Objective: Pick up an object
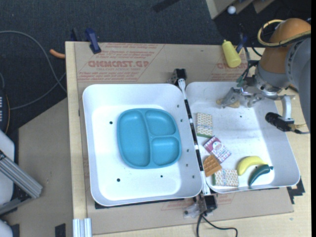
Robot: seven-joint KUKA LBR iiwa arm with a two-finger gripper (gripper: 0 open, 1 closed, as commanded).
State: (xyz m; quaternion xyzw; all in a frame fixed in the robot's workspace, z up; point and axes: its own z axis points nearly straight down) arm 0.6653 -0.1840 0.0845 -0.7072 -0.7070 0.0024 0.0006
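While hand (232, 101) hovers, banana (251, 164) well apart

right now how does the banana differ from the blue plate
The banana is yellow, small and curved; the blue plate is far larger, flat, with three compartments. The banana lies in the right bin beside other small items; the blue plate sits alone in the left bin. Both rest inside white bins.

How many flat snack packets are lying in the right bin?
4, all along its left side: a checkered one uppermost, a pink one below it, an orange one lower still, another checkered one near the bottom edge.
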